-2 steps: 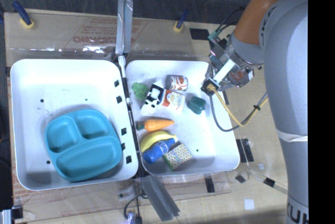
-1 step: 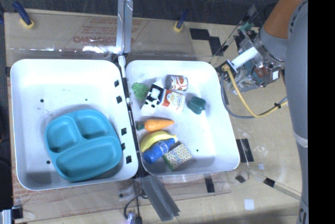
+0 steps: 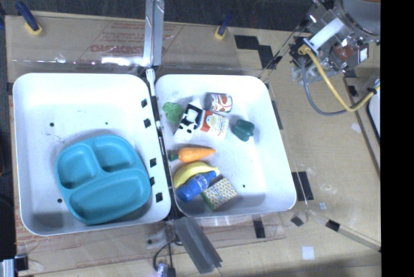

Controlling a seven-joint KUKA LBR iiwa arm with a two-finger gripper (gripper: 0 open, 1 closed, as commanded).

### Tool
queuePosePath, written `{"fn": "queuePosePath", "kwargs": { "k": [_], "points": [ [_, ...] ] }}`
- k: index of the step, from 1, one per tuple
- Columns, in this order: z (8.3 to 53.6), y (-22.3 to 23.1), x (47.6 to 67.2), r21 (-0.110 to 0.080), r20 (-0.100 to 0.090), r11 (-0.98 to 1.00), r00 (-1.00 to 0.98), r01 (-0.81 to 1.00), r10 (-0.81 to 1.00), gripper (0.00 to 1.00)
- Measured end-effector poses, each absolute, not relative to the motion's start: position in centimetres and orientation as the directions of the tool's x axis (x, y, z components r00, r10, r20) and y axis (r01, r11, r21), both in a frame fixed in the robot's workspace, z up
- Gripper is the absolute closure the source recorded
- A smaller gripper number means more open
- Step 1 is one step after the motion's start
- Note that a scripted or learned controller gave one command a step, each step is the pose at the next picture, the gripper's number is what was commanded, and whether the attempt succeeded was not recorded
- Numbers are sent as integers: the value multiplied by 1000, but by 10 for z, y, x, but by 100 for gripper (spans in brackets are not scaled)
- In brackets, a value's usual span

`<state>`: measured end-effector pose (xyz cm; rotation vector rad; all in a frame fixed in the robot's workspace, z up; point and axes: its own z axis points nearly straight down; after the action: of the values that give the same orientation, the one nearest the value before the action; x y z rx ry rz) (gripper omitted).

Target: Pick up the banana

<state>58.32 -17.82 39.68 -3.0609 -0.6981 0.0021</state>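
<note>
The yellow banana (image 3: 189, 172) lies curved in the front left corner of the right bin (image 3: 272, 159). A blue bottle (image 3: 194, 189) rests against its near side, and an orange carrot (image 3: 194, 154) lies just behind it. My gripper (image 3: 303, 62) hangs outside the bins, above the bench past the right bin's far right corner and well away from the banana. Cables and the wrist body hide its tips.
The right bin also holds a patterned box (image 3: 222, 193), a dark green pepper (image 3: 242, 129), a can (image 3: 218, 102), a small carton (image 3: 214, 122), a black-and-white item (image 3: 189, 119) and a green item (image 3: 173, 111). A teal divided tray (image 3: 103, 178) lies in the left bin (image 3: 39, 107).
</note>
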Motion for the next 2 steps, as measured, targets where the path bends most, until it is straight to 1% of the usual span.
{"fn": "queuePosePath", "kwargs": {
  "k": [1,2],
  "points": [
    [228,-90,583,-4,-7,-968,968,252,252,100],
    [229,-91,583,-3,-6,-968,968,251,251,0]
  ]
}}
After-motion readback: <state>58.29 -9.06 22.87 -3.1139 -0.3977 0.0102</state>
